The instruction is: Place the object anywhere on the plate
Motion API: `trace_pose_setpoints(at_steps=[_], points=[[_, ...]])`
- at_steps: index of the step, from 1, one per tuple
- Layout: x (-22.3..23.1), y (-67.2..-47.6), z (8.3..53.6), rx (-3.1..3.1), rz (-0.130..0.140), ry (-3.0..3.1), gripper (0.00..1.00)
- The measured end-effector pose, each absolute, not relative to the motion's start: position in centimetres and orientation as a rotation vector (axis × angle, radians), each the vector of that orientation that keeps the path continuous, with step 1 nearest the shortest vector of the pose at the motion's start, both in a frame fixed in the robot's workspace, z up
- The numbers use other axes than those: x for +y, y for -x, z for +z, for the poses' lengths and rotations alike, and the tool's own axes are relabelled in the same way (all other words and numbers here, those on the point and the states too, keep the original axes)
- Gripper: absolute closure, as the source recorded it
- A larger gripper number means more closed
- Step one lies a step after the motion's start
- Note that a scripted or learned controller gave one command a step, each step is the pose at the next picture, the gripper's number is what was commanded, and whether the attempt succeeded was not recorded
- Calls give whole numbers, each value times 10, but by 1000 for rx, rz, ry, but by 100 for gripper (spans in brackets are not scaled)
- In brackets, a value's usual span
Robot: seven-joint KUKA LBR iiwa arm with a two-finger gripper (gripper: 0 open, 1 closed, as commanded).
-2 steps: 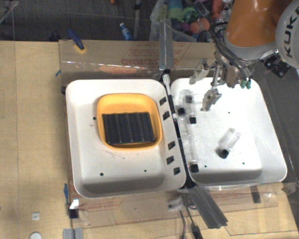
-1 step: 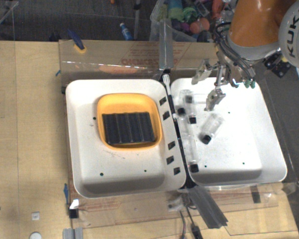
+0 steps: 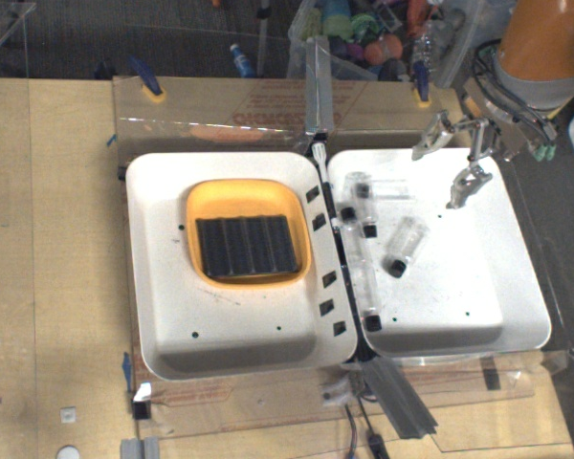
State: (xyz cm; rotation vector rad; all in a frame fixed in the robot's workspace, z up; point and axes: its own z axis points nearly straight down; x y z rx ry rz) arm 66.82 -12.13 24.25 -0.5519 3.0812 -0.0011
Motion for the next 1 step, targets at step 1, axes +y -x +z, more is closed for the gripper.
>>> trace_pose_setpoints(at_steps=[1], points=[[-132,-668,215,2939,2,1093,0]])
